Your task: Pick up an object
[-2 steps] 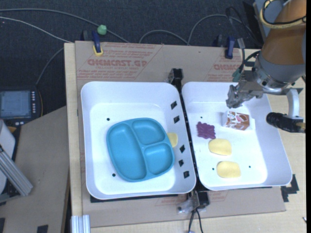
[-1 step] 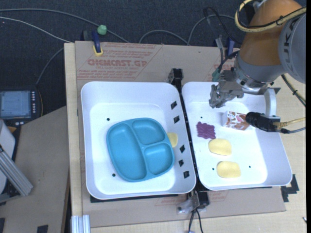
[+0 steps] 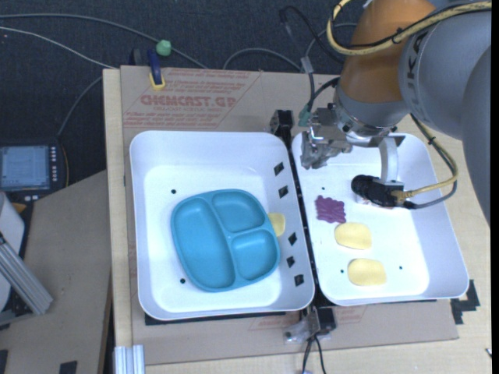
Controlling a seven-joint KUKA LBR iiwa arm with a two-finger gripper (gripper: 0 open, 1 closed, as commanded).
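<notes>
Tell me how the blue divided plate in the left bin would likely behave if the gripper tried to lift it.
The blue plate looks like moulded plastic, so probably stiff and light for its size. It lies flat and wide with a low rim, so the gripper would likely need to pinch an edge, and it may tilt or slip. It fills much of the left bin, leaving little room to push.

Tray point(image 3: 224, 240) in left bin point(image 3: 148, 209).

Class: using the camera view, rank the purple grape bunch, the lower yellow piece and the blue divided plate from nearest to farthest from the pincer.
Pincer is at the right bin's upper left.
1. Purple grape bunch, just below it.
2. Lower yellow piece, right bin's lower part.
3. Blue divided plate, left bin.
</notes>
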